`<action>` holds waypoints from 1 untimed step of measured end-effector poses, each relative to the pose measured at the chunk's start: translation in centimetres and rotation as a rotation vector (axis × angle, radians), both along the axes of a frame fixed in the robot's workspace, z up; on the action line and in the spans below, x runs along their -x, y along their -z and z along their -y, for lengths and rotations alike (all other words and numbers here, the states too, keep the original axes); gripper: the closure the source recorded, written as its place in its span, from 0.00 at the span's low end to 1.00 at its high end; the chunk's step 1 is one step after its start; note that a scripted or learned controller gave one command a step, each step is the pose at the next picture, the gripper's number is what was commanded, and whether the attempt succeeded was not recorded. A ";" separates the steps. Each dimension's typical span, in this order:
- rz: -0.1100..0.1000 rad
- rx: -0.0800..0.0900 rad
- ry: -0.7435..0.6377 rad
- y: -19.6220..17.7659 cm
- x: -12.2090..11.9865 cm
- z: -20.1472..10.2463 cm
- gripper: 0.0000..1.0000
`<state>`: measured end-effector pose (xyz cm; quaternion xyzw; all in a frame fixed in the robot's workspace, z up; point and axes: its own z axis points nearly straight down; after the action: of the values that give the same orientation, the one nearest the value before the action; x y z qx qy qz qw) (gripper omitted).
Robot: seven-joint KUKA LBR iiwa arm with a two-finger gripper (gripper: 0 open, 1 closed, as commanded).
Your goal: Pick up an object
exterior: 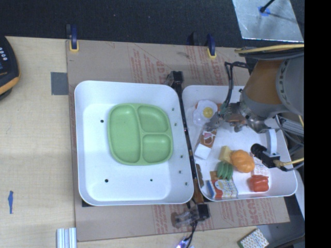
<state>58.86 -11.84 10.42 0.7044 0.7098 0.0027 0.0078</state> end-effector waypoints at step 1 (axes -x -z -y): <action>-0.018 -0.008 -0.001 0.8 -7.1 -0.1 0.00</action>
<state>65.98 -11.73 9.60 0.7039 0.7103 -0.0006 -0.0014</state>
